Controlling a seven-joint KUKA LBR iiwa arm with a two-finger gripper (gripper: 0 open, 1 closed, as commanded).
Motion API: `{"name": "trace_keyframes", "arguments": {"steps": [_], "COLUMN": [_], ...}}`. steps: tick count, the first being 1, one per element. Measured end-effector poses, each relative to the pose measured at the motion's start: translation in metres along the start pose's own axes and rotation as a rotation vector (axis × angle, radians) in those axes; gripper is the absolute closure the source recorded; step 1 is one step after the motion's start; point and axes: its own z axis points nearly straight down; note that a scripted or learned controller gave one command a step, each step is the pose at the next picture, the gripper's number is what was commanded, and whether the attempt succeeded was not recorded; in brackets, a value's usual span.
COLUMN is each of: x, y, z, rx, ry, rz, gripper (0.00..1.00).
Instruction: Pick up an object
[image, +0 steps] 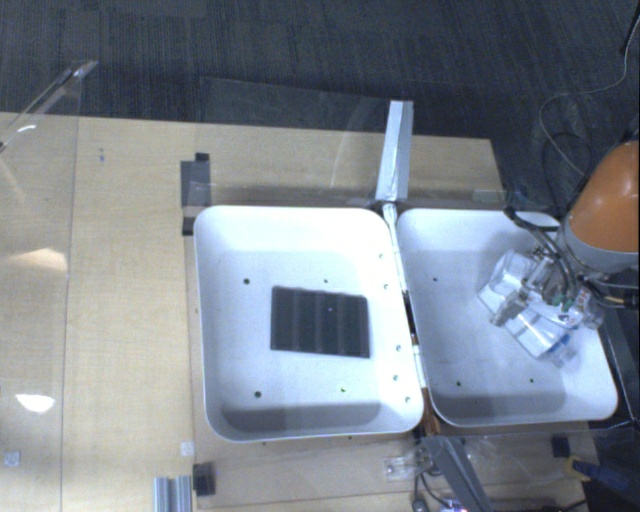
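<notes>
Over the right bin (440, 400), the arm (605, 205) reaches in from the right edge, its orange band showing above the wrist. Its hand (545, 292) hangs low in the right half of that bin, right among a small heap of clear plastic pieces (525, 305). The pieces are see-through and blurred against the white floor, so how many there are cannot be made out; one has a bit of blue (562, 350) at its lower end. The hand sits so close to the heap that its state cannot be told, nor whether it touches or grips any piece. Cables (565, 110) loop behind the arm above the bin.

The left bin (215, 330) lies just beside the right one, their rims meeting along a middle seam. A dark ribbed mat (320, 321) lies flat near its centre, well apart from the hand. Both bins rest on a pale wooden tabletop (110, 300). A grey metal strip (394, 150) runs back from the seam, and small black brackets (193, 190) sit at the left bin's corners. A clear panel (40, 250) covers the tabletop's left part, catching glare.
</notes>
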Motion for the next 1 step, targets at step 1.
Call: {"name": "trace_keyframes", "arguments": {"steps": [1], "x": [-0.0624], "y": [0.0380], "z": [0.0048], "rx": [0.002], "ry": [0.043], "rz": [-0.210], "gripper": [0.00]}}
